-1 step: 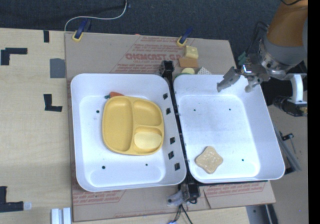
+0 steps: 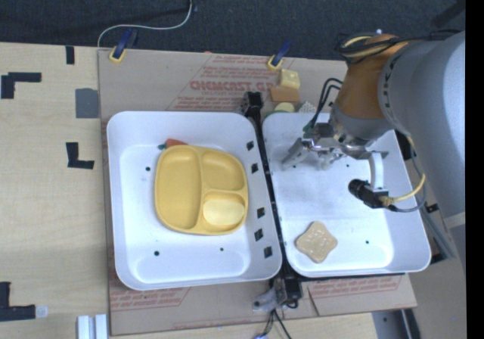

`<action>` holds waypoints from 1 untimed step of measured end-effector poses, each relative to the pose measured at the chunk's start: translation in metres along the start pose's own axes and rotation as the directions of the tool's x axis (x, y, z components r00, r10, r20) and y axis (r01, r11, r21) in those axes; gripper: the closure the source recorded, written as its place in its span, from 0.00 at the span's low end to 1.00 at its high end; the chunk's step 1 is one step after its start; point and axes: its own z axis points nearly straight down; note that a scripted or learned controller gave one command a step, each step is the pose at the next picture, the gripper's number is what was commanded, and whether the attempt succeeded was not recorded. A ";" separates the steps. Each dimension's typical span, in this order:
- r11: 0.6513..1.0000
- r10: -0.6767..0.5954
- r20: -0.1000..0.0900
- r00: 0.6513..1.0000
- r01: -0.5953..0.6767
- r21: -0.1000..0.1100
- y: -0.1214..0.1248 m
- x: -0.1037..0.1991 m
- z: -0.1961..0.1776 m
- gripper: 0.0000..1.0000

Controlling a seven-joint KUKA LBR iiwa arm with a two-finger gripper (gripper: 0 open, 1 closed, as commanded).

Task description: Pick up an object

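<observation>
1. The table (image 2: 45, 178) carries two white bins side by side. The tool (image 2: 321, 150) hangs low over the far end of the right bin (image 2: 408, 254), with the grey arm (image 2: 423, 103) coming in behind it.
2. The left bin (image 2: 121, 201) sits across the divider from the tool, and the yellow divided plate (image 2: 200, 186) in it is well off to the tool's side, not near enough to matter right now.
3. The only loose thing in the tool's own bin is a tan cracker-looking piece (image 2: 315, 241), near the front edge, well apart from the tool and toward the viewer.
4. Can't tell whether the tool is spread or pinched; I see nothing in it.
5. My read: this is the approach step, no pick made. The next move calls for travelling toward the cracker piece, then dropping straight onto it.
</observation>
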 end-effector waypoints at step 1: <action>1.000 0.000 0.002 1.000 0.000 -0.006 0.036 0.012 0.022 0.00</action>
